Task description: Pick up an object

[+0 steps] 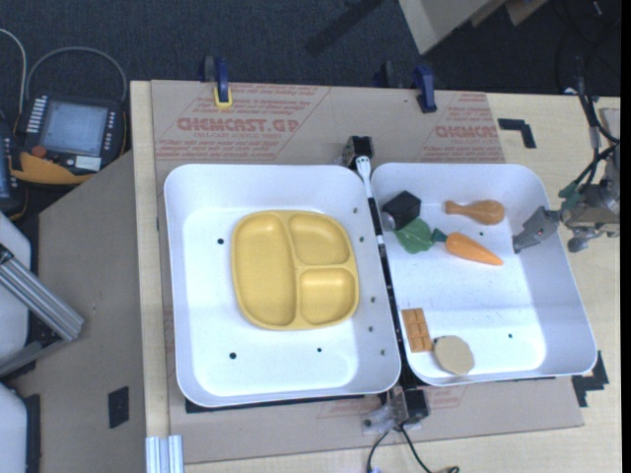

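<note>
Two white bins: left bin (197, 363), right bin (552, 343), both with small black dots on the floor. Yellow divided plate (294, 268), plain, three compartments, same pale mustard all over. Toy carrot (471, 248) orange with dark green leafy top (415, 236). Small black block (401, 207). Toy drumstick (475, 210) tan-brown. Wafer-like bar (417, 329) orange-brown with a grid pattern. Round biscuit-like piece (455, 355) beige. Gripper (537, 231) grey metal. Bench board (148, 264) light tan with red printed lettering along the top. Two blue clamps (219, 73) at the board's top edge. Floor dark blue-black. Handheld pendant (69, 131) grey-black screen, orange underside.
</note>
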`<control>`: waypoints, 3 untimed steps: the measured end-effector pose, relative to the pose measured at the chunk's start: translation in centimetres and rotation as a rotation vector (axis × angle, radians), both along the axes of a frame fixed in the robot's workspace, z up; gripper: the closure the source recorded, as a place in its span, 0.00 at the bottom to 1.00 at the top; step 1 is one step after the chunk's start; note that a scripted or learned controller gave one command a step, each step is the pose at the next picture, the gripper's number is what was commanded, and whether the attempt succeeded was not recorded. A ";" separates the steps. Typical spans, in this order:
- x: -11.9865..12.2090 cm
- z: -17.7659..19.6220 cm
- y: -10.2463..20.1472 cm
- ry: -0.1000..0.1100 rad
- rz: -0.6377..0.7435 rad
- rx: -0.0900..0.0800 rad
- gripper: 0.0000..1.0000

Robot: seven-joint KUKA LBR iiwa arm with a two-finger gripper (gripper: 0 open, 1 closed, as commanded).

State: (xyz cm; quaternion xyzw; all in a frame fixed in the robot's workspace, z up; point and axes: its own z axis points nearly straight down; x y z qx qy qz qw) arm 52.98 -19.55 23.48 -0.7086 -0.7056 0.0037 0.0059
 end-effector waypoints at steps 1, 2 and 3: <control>0.3 0.7 0.1 -0.013 0.004 -0.003 0.00; 0.3 -3.7 0.7 -0.008 0.004 -0.001 0.00; 1.1 -9.4 0.5 -0.009 0.004 -0.001 0.00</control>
